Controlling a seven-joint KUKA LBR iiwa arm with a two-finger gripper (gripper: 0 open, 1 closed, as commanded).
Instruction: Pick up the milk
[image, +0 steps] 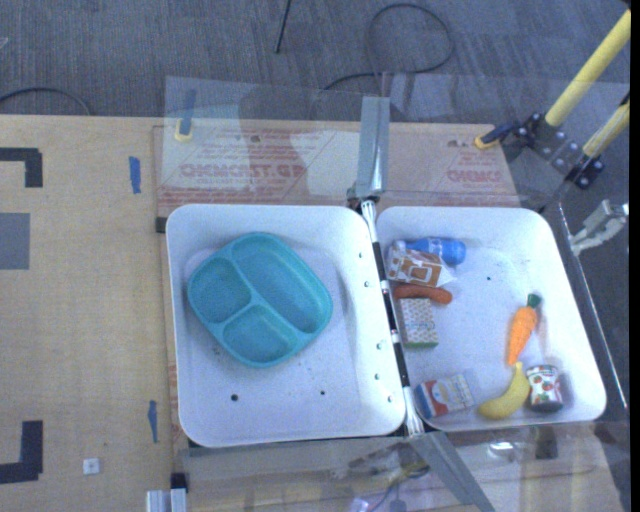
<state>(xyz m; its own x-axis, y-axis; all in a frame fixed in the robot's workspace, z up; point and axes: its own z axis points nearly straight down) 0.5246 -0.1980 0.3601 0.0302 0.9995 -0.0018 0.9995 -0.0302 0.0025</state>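
The milk looks to be the small white carton (447, 394) with red and blue print. It lies on its side at the front of the right bin (480, 225), close to the divider between the bins. A yellow banana (505, 396) lies just to its right, nearly touching it. At the back of the same bin, a white bottle with a blue end (440, 248) also lies on its side. Nothing covers the carton.
The right bin also holds a brown carton (413, 267), a red sausage (423, 294), a green-and-white box (419, 324), a carrot (518, 332) and a small jar (544, 387). A teal divided plate (260, 298) lies in the left bin (300, 400).
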